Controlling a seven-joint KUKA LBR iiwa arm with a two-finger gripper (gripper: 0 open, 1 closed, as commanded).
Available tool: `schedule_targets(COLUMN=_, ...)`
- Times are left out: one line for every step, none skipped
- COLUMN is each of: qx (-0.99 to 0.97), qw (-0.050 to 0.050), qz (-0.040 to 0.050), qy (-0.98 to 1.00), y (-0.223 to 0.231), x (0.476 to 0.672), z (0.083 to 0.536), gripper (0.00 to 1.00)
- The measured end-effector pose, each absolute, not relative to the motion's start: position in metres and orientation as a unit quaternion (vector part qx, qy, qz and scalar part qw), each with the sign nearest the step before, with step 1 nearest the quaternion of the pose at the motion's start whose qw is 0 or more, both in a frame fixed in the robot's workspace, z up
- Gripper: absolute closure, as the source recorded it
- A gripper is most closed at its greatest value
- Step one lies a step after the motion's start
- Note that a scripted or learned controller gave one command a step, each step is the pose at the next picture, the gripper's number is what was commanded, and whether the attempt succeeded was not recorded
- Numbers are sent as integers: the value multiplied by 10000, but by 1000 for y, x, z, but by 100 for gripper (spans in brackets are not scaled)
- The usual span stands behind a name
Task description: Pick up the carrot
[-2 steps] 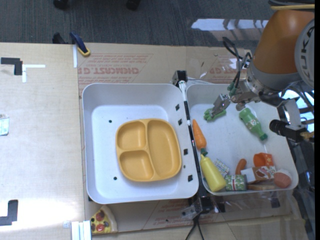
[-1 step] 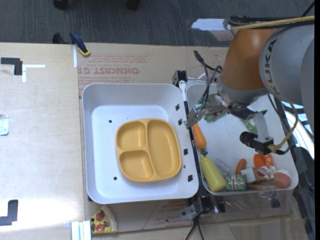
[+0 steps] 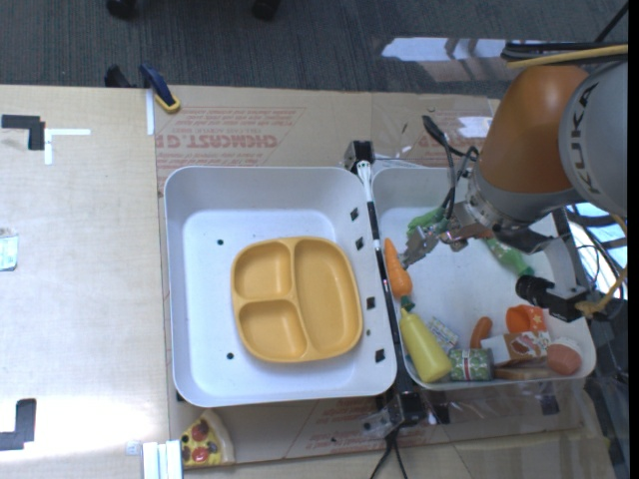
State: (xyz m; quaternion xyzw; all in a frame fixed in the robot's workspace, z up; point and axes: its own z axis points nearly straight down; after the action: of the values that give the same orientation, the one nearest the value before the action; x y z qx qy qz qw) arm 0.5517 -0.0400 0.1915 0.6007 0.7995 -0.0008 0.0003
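the bench (image 3: 70, 317) is pale wood on the left, with cardboard under the two bins. a blue and yellow tool (image 3: 160, 88) lies near the top edge of the cardboard. the left bin (image 3: 190, 267) holds a yellow divided plate (image 3: 297, 297) with three compartments, lying flat near its middle. at the front edge of the bench, just below this bin, a small toy pizza slice (image 3: 203, 439) rests on the cardboard.

the right bin (image 3: 399, 193) touches the left one along its side. the carrot (image 3: 396, 270) lies against this bin's left wall, orange, pointing toward the far end. just in front of it a yellow bottle (image 3: 424, 345) lies tilted along the same wall. farther right sit a small green-labelled can (image 3: 471, 365), an orange sausage-like piece (image 3: 481, 329), and a cluster of orange, white and pink items (image 3: 534, 345) in the front right corner. a green object (image 3: 509, 257) lies under the arm.

the pincer (image 3: 424, 242) hangs over the right bin, just right of the carrot and close to its upper end, its fingers spread apart and gripping nothing. the orange-banded arm (image 3: 539, 133) reaches in from the right.
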Motion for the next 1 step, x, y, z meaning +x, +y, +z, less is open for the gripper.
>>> schedule_targets(qx=6005, qw=2, qz=-7, qy=7997, y=-40, x=552, z=191, gripper=0)
